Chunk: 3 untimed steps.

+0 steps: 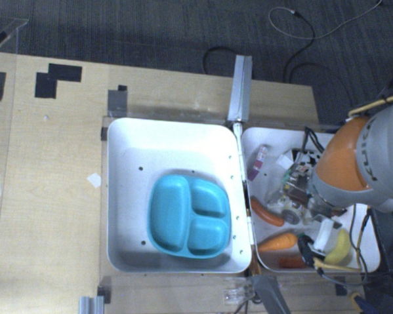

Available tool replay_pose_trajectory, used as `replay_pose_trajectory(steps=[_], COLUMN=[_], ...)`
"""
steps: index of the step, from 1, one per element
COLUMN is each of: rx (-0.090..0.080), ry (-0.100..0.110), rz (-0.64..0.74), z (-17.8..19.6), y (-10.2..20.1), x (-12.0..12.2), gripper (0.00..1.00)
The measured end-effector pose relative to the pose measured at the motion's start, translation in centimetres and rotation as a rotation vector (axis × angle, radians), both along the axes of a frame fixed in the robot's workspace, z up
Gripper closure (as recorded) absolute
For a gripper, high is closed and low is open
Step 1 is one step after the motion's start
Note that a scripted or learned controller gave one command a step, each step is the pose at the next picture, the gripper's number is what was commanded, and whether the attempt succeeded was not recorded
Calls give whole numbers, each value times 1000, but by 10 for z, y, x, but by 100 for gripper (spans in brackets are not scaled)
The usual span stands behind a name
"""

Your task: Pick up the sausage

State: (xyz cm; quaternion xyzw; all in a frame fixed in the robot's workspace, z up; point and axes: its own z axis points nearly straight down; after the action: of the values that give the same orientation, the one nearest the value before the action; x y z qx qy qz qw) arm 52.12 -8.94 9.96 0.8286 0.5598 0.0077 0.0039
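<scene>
The sausage (266, 212), reddish-orange and elongated, lies at a slant near the left wall of the right bin (372, 258). My gripper (291, 199) hangs low in that bin, just right of the sausage's right end and slightly above it. The grey arm with its orange band (341, 160) comes in from the right and covers much of the bin. The gripper's metal parts are cluttered and dark, and nothing is plainly held in them.
An orange carrot (279, 241) lies below the sausage, with a dark red item (291, 262) at the front wall. A banana (340, 248) sits at the right, a purple packet (257, 161) at the back left. The left bin (128, 149) holds a blue divided tray (189, 215).
</scene>
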Motion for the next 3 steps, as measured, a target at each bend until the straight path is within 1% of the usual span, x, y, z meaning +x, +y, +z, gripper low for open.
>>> replay_pose_trajectory(steps=[1, 2, 3], rx=[-1, 1, -5], ry=[8, 7, 8], rz=[-169, -200, 36], z=[-12, -11, -11], y=[4, 5, 6], x=[87, 33, 55], gripper=[0, 0, 0])
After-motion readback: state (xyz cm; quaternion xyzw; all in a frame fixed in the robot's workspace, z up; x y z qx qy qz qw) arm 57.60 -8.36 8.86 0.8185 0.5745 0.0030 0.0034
